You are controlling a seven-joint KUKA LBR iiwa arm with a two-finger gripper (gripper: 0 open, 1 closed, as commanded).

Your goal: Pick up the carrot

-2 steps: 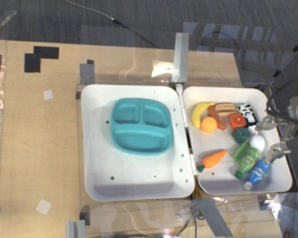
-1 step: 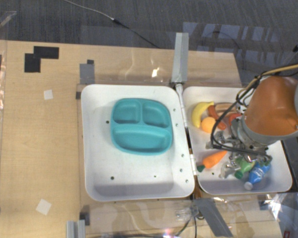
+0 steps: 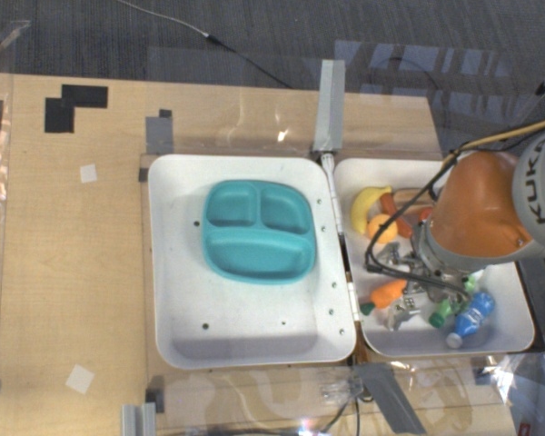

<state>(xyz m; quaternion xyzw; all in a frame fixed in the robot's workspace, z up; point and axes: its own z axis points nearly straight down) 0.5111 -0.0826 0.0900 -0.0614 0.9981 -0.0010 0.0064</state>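
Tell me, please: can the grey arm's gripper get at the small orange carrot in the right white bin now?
Probably yes. The gripper is low in the right white bin, right beside the small orange carrot, with nothing lying over it.

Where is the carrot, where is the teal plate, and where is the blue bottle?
carrot (image 3: 388,292): camera view, on the middle of its orange body, in the right bin.
teal plate (image 3: 257,260): camera view, on its big front compartment, in the left bin.
blue bottle (image 3: 472,316): camera view, on its body.
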